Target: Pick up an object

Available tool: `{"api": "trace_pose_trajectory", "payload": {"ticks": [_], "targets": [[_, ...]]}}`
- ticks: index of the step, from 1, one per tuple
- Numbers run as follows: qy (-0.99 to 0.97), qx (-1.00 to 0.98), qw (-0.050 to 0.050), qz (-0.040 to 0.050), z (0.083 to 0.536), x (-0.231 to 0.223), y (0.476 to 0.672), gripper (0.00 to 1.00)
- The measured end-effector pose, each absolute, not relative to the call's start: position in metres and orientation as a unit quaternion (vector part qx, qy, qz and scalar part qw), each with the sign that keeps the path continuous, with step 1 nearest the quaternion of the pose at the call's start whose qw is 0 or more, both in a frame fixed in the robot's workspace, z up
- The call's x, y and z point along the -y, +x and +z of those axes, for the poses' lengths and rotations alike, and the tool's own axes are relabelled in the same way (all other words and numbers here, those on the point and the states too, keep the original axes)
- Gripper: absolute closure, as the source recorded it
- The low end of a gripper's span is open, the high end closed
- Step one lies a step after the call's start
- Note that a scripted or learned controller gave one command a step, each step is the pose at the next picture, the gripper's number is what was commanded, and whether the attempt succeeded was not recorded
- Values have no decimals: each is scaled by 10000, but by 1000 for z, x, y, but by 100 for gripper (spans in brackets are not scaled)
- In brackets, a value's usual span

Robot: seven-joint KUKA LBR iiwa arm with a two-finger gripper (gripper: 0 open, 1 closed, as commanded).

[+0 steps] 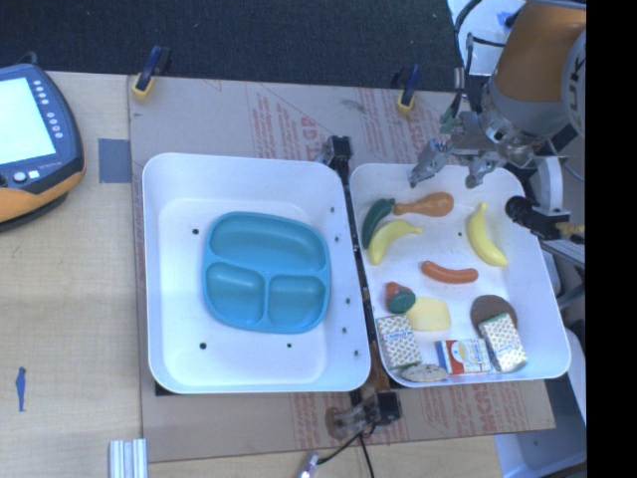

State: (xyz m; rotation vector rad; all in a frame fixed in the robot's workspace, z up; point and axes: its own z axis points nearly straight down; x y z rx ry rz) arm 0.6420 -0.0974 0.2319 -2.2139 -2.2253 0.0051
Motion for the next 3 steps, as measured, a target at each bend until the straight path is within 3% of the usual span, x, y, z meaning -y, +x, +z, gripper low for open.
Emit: {"api": "trace_pose_trajectory", "payload": {"ticks": [1,2,3], "targets": [[-7056,7086,17,37,166,182,644,0],[-7051,7091,12,28,101,212,624,0],[-7042,7099,6,28,112,213,625,100]]}}
